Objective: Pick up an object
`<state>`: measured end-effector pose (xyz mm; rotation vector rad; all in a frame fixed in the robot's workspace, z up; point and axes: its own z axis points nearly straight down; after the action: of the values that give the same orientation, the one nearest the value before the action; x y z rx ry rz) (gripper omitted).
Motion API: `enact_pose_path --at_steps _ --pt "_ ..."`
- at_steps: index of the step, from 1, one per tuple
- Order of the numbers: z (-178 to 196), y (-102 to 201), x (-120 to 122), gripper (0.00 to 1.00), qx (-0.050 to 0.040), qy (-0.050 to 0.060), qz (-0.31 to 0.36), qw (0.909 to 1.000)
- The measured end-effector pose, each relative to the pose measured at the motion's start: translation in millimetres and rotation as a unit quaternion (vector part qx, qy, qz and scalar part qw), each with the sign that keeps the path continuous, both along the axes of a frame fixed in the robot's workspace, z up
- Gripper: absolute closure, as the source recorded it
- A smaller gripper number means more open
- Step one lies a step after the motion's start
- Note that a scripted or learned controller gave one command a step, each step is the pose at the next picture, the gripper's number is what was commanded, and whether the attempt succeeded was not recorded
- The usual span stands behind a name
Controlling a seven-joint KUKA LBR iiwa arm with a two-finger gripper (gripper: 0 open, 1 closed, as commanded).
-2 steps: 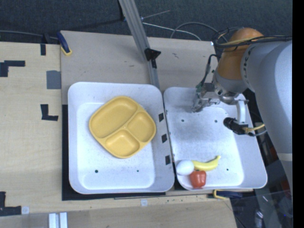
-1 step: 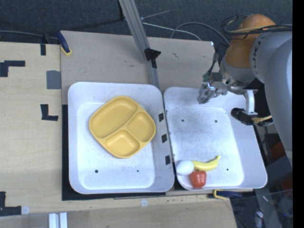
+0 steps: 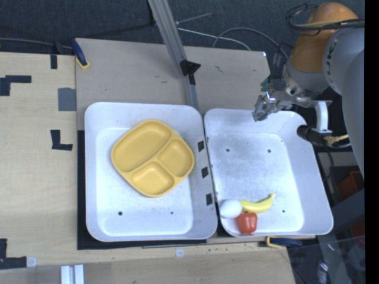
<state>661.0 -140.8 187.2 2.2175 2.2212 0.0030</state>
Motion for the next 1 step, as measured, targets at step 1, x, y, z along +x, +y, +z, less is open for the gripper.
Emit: enact_pose_path --at_steps 1 --pt "59.2 -7.4 -2.5 1.00 -0.0004 -0.001 0.000 1.0000"
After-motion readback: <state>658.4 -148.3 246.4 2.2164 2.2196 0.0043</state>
